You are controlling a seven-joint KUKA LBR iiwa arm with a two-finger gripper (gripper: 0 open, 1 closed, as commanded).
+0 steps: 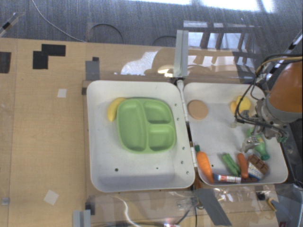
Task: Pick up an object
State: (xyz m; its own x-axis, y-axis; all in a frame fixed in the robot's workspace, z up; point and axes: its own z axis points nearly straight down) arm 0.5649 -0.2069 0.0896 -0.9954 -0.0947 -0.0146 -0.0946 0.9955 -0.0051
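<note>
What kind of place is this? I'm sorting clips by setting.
Likely a robotics lab bench: two white bins side by side, toy food such as a carrot and green divided plate, a grey-and-orange arm.

The arm enters from the right edge of the camera view, its orange band uppermost. The wrist points downward, cables looping along its left side. The gripper hangs low below the wrist, metal fingers directed downward.
</note>
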